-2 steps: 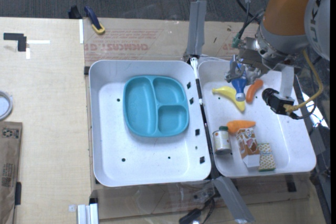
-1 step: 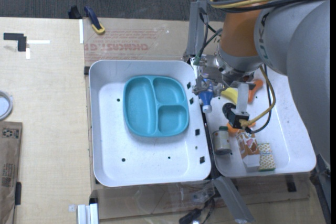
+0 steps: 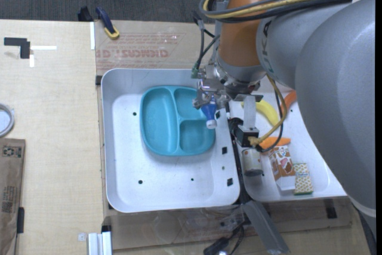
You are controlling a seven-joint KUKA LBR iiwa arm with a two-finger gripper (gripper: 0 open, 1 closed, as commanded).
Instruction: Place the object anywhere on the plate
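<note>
Over plate point(image 3: 170, 122), arm hides pincer point(image 3: 209, 109) tips.

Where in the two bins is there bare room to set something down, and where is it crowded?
Free: the plate's large left compartment, and the left bin's floor left of and below the plate. Crowded: the plate's right edge under the gripper, and the right bin, packed with a banana, a carton and other items.
</note>
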